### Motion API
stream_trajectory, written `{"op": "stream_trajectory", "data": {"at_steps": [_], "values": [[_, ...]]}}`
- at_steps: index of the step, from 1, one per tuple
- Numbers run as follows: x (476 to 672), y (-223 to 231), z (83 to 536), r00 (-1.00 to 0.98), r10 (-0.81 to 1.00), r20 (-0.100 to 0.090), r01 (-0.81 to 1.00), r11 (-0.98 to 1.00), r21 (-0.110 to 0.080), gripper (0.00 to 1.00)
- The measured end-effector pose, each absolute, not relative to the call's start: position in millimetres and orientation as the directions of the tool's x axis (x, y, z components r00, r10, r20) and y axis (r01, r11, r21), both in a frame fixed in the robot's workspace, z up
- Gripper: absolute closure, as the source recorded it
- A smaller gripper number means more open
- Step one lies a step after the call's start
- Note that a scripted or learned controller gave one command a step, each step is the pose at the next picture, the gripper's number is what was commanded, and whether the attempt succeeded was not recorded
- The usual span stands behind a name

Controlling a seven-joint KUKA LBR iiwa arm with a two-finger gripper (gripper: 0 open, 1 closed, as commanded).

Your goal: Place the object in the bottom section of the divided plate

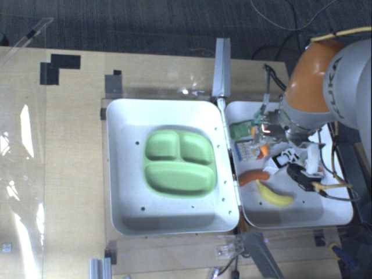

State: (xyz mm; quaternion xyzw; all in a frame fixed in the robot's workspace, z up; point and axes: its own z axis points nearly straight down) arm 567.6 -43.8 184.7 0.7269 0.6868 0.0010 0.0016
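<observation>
Reading this as the pick stage. Seeing the claw (269, 133) over the right bin (332, 215), right of frame, above the clutter in that bin's upper left. Cannot tell claw state from this angle, apart or together, and not seeing anything held.

Guessing the object is one of the loose items in that bin, and cannot tell which. Not at the goal yet: seeing the divided plate (177, 161) in the left bin (125, 156), centre of frame. Aiming for the bottom section (177, 179), the wide one along the plate's lower edge.

Doing it well:
- Going for an item with room around it, like the banana (275, 196) or the red sausage-like piece (253, 177) just above it, not digging into the packed cluster (250, 151).
- Lifting clear of both bin walls before moving left.
- Releasing low over the middle of the wide section, keeping off the ridge below the two upper sections.

Counting:
- two bins
- one plate, three sections
- one banana
- one red piece
- one green packet (239, 131)
- a colourful cluster too jumbled for counting
</observation>
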Motion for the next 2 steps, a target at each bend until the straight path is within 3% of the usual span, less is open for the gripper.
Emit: {"op": "stream_trajectory", "data": {"at_steps": [1, 2], "values": [[557.5, 26, 184, -0.030, 1.000, 0.000, 1.000, 0.030, 0.002, 1.00], [503.5, 89, 184, -0.245, 0.970, 0.001, 0.970, 0.245, 0.001, 1.00]]}}
